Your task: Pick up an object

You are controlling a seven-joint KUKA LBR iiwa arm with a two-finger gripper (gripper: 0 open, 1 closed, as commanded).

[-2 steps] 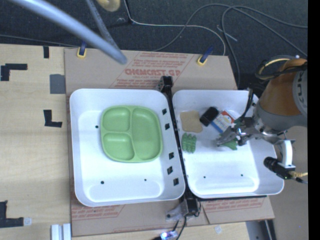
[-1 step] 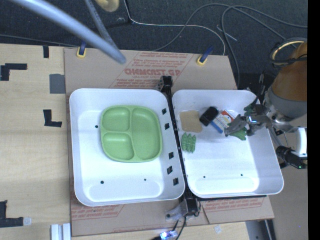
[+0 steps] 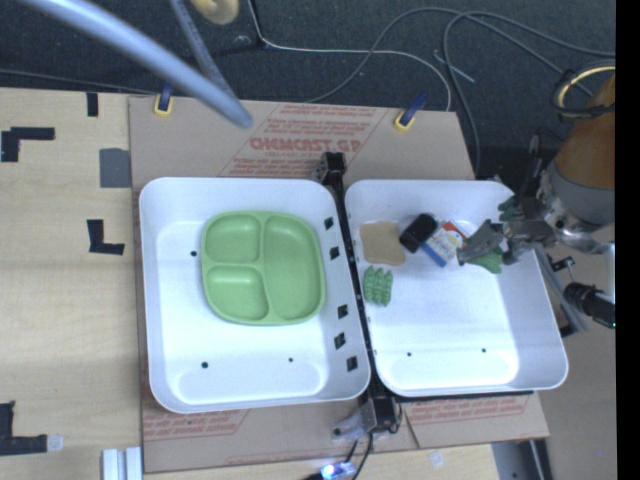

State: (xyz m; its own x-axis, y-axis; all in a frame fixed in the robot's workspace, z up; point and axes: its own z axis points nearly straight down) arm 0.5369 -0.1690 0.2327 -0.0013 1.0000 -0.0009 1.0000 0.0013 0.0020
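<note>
My gripper hangs over the right side of the right bin, reaching in from the right. A small green piece shows right beneath it; whether it is gripped I cannot tell. To the gripper's left lie a blue, white and red packet, a black block and a tan square pad. A green ridged piece rests near that bin's left wall.
The left bin holds a light green divided plate. Black clips run along the seam between the bins. Cables trail across the dark floor behind the bench. The front half of the right bin is bare white floor.
</note>
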